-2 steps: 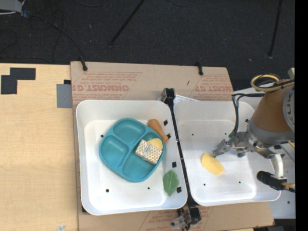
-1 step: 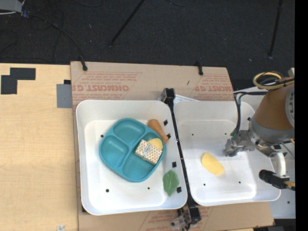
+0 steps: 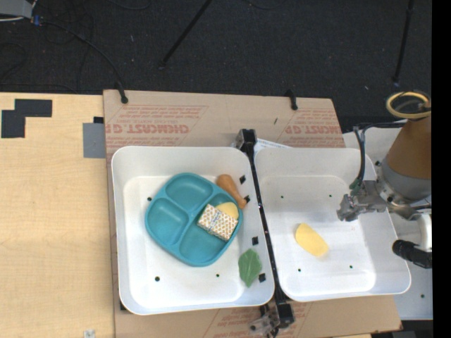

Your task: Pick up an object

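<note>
The yellow oblong piece (image 3: 311,240) lies flat on the floor of the right bin (image 3: 380,282), a little left of that bin's middle. Its long axis runs on a diagonal, from far-left to near-right, with the broader end toward the near-right.

The pincer (image 3: 350,207) hangs over the right side of the same bin, to the right of and farther back than the yellow piece, apart from it; whether it is released or clenched cannot be told.

The left bin (image 3: 134,287) holds a teal divided plate (image 3: 176,220) with a patterned tan block (image 3: 218,222) and a small yellow item (image 3: 229,209) on its right part. An orange item (image 3: 230,186) lies just past the plate's far-right rim. A green leaf-shaped piece (image 3: 249,267) sits near the bin's near-right corner.
</note>
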Controlling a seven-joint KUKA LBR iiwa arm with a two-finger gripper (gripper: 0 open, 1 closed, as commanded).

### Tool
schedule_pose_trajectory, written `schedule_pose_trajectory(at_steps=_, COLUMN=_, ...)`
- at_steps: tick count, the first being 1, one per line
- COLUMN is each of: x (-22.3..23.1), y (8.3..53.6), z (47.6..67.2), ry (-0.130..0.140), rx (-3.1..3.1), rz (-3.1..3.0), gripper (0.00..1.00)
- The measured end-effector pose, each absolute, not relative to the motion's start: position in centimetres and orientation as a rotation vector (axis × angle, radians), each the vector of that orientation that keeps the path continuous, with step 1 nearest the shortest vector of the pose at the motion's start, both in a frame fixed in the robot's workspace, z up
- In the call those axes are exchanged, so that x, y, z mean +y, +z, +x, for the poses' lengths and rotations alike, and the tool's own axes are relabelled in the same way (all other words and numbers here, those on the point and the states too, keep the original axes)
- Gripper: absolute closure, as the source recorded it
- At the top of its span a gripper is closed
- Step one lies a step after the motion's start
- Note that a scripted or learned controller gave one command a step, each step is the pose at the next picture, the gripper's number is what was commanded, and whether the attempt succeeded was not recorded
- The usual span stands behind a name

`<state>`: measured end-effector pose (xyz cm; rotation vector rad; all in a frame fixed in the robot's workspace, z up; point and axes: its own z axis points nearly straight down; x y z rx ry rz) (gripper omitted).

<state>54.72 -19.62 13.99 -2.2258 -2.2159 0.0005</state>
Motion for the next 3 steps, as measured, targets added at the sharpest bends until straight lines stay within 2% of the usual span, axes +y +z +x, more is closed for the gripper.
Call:
schedule_pose_trajectory(at_steps=1, x=-20.4, y=18.6, z=55.1, ry=-0.001, rx=-2.222, rz=-2.223, gripper=1.00)
schedule_pose_trajectory(at_steps=2, x=-20.0, y=23.0, z=54.7, ry=-0.001, rx=-2.224, rz=-2.220, gripper=1.00)
schedule_pose_trajectory(at_steps=3, x=-15.3, y=23.5, z=55.2, ry=0.001, rx=-2.224, rz=-2.214, gripper=1.00)
